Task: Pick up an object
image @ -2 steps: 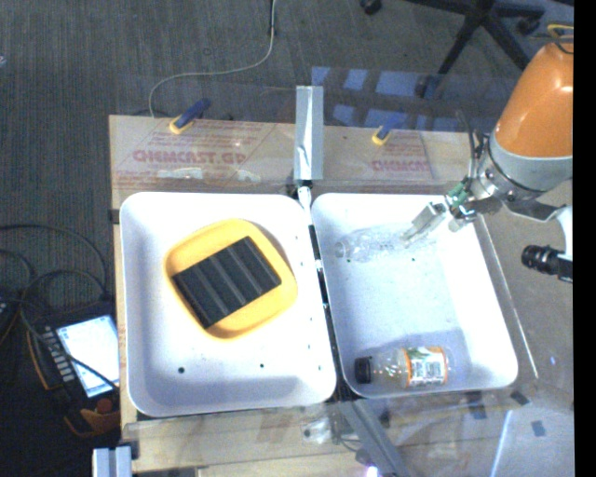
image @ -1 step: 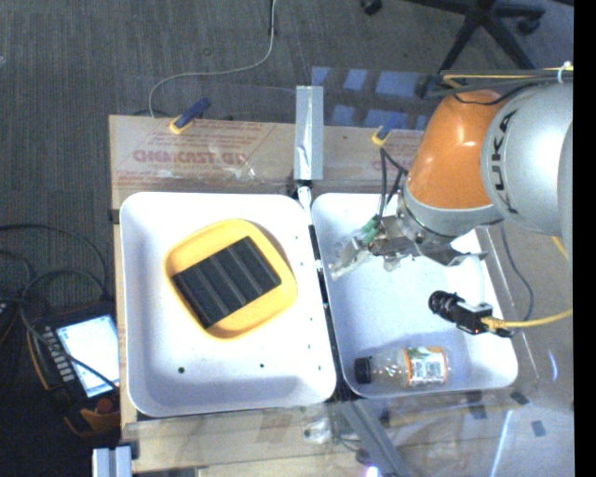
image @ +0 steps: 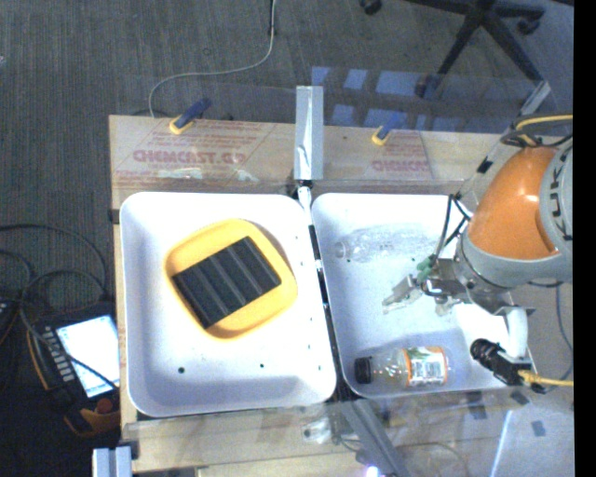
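Over the right bin (image: 372, 373), the tool (image: 402, 291) gaped empty; it should drop squarely astride the bottle (image: 410, 366) near the front edge.

— What lies on the floor to the left of the bench?
— A tablet (image: 86, 352) with a lit screen, among dark cables (image: 37, 265).
— And behind the bins?
— A brown board (image: 200, 158) with faded red lettering, two yellow-and-blue clamps (image: 189, 114) on it, and an office chair base (image: 484, 28) beyond.
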`<move>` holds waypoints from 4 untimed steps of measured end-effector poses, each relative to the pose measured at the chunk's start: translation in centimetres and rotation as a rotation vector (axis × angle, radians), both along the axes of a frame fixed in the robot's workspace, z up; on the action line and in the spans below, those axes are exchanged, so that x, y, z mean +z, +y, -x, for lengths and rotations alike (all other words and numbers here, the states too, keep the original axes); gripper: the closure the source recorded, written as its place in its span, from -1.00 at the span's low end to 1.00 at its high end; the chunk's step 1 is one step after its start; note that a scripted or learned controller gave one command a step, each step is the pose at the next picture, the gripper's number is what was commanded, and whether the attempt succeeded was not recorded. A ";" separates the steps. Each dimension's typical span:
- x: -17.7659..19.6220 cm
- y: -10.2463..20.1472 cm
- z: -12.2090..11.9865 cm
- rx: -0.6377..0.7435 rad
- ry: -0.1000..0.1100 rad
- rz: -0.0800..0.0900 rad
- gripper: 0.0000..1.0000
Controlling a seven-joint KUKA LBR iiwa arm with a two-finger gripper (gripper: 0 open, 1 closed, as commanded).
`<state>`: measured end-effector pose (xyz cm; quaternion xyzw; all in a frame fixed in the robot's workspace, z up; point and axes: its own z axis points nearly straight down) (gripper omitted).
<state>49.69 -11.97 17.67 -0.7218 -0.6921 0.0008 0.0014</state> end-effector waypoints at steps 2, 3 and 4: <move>-8.6 -2.2 -4.9 -0.089 -0.013 0.003 -1.00; 0.6 4.9 0.1 -0.184 0.001 0.001 -1.00; 7.7 -1.2 0.8 -0.539 -0.001 0.006 -1.00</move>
